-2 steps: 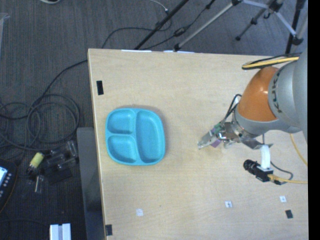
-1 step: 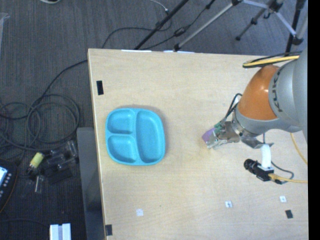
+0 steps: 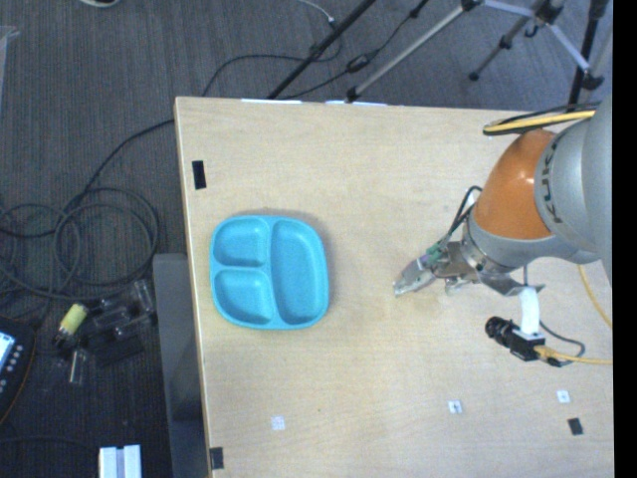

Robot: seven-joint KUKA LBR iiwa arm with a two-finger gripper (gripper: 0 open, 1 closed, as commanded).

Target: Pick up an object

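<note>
The blue divided plate point(image 3: 271, 272) lies flat on the left half of the pale wooden bench top point(image 3: 398, 167). It has two small compartments on its left side and one long compartment on its right. To the right of the plate, apart from it with bare wood between us, my gripper point(image 3: 406, 284) points its tip toward the plate's right rim. It hangs low over the bench. From this slant I cannot tell whether it is spread or pressed together, nor whether its tip touches the wood. I see nothing pinched in it. My arm point(image 3: 587, 187) reaches in behind it from the right, its orange band point(image 3: 513, 192) just above the wrist. A small black mark point(image 3: 198, 174) sits near the bench's far left corner. Dark cables point(image 3: 90, 232) coil on the grey floor left of the bench.
</note>
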